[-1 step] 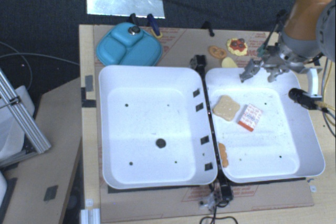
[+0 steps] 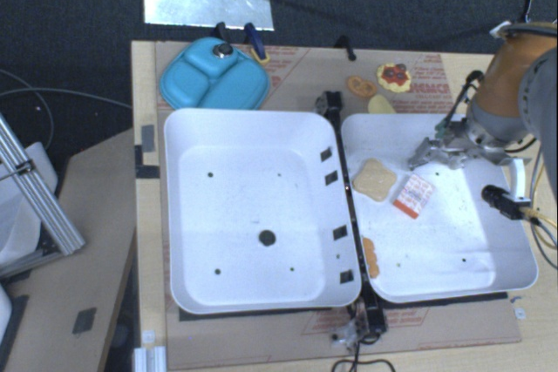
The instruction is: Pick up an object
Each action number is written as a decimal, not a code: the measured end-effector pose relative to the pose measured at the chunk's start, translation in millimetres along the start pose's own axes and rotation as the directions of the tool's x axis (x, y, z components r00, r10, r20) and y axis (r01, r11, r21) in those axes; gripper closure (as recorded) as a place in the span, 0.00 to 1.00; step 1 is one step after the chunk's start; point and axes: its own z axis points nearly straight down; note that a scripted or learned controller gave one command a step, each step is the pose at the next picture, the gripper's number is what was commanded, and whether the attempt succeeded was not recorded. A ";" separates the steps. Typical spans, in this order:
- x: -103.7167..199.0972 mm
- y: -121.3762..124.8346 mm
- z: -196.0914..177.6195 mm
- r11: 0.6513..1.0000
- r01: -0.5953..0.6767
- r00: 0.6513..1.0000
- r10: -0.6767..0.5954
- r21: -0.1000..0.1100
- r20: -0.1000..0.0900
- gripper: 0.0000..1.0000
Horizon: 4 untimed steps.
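Finding 1. The claw (image 2: pixel 433 154) hangs low over the right bin (image 2: pixel 514 274), near that bin's far wall. From this angle I cannot tell whether it is open or closed. Nothing is seen gripped.

Finding 2. The likeliest pick is the red-and-white packet (image 2: pixel 412 196), lying flat on the bin floor just beside the claw, on its nearer side. A tan bread-shaped slice (image 2: pixel 375 180) lies just past the packet, farther from the claw. I cannot tell whether the two touch. An orange piece (image 2: pixel 370 257) sits well apart from the claw, against the wall between the bins.

Finding 3, risks.
- The claw stands off to one side of the packet, not over it. A straight descent would probably strike bare floor and close on nothing.
- The packet is thin and flat, so it may slide or tip away rather than lift.
- An approach from the claw's side could push the packet into the slice and disturb both.

The left bin (image 2: pixel 187 274) holds one small dark disc (image 2: pixel 267 237), far from the claw.
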 end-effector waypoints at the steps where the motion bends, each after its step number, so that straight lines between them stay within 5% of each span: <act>1: 114.9 -27.0 -7.4 1.000 0.016 1.000 -0.016 -0.003 -0.004 0.00; 2: 181.5 -11.4 -59.4 1.000 0.007 1.000 -0.007 -0.002 -0.010 0.00; 3: 199.1 28.5 -185.0 1.000 0.011 1.000 -0.011 -0.017 -0.003 0.00; 4: 128.2 23.4 -101.0 1.000 -0.001 1.000 0.001 0.005 -0.001 0.00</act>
